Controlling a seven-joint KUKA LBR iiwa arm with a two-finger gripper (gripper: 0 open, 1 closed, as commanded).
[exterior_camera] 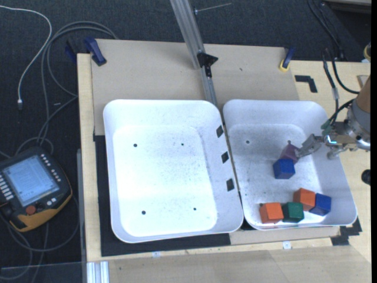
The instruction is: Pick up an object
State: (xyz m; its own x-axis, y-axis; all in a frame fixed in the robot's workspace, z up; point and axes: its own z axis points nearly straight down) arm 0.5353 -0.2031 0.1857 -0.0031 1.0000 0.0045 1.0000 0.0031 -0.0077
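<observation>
Nothing is seen lifted yet: gripper [299, 152] is lowered into the right bin [259, 114] at a purple block [289, 152] beside a blue cube [284, 168], its state cannot be told, so the grasp remains unconfirmed.

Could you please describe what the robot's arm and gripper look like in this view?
The arm enters from the right edge: a tan-orange band shows above a grey wrist. Black cables loop beside it. The gripper is a small grey metal assembly with slim grey fingers, and a small bluish-white spot shows on its body. No markings are legible at this size.
</observation>
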